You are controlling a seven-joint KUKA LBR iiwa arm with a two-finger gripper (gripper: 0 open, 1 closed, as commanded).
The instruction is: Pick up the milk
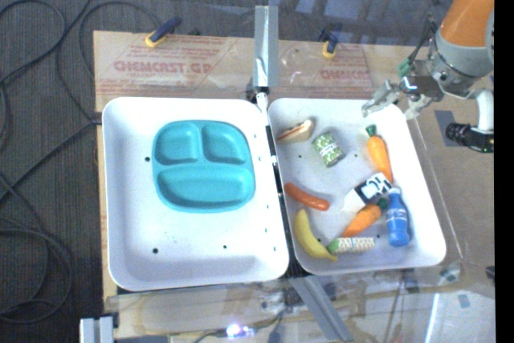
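Observation:
The milk (371, 189) is a small white carton with black and blue markings. It lies in the right bin (426, 189), towards its right side, between two carrots and beside a blue bottle. My gripper (393, 103) hangs over the bin's far right corner, well above and behind the milk. Its fingers are spread open with nothing between them. The grey arm with its orange band reaches in from the upper right.
Around the milk lie a carrot (378, 156), a second carrot (363, 218), a blue bottle (397, 223), a sausage (306, 197), a banana (310, 236), a green box (328, 149) and a bun (295, 130). The left bin (128, 253) holds a teal divided plate (205, 165).

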